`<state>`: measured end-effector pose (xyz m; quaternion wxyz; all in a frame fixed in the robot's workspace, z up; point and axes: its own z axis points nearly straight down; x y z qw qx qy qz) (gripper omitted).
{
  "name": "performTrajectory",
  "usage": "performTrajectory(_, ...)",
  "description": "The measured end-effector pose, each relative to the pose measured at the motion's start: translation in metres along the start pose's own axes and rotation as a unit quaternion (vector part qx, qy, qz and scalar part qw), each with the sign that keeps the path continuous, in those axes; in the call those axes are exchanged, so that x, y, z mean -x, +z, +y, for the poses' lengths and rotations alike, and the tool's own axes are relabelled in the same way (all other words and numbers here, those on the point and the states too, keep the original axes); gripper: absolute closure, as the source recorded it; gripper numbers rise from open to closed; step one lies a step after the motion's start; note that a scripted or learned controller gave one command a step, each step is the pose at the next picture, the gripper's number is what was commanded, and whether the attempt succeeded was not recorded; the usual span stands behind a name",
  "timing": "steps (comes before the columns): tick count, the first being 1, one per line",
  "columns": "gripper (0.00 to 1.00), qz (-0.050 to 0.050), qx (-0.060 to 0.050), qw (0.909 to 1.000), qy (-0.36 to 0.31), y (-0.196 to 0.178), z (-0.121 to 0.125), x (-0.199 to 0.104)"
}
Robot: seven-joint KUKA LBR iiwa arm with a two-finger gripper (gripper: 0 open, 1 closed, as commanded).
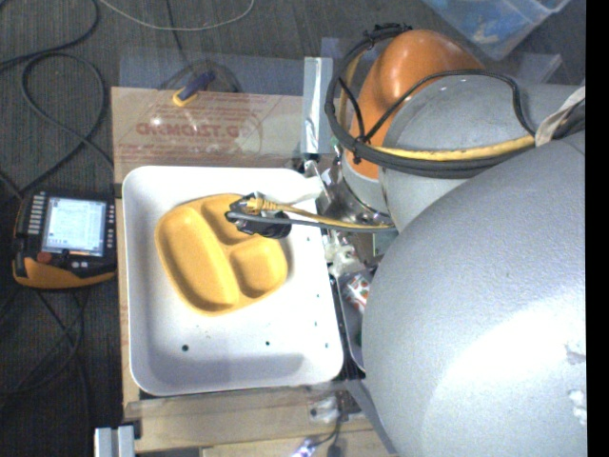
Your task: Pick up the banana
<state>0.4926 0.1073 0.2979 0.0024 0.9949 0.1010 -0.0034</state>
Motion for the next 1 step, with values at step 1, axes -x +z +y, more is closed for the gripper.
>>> performTrajectory(1, 1.0, 0.001, 0.001, 0.995, -0.1, -0.042, -0.0941, -0.0205)
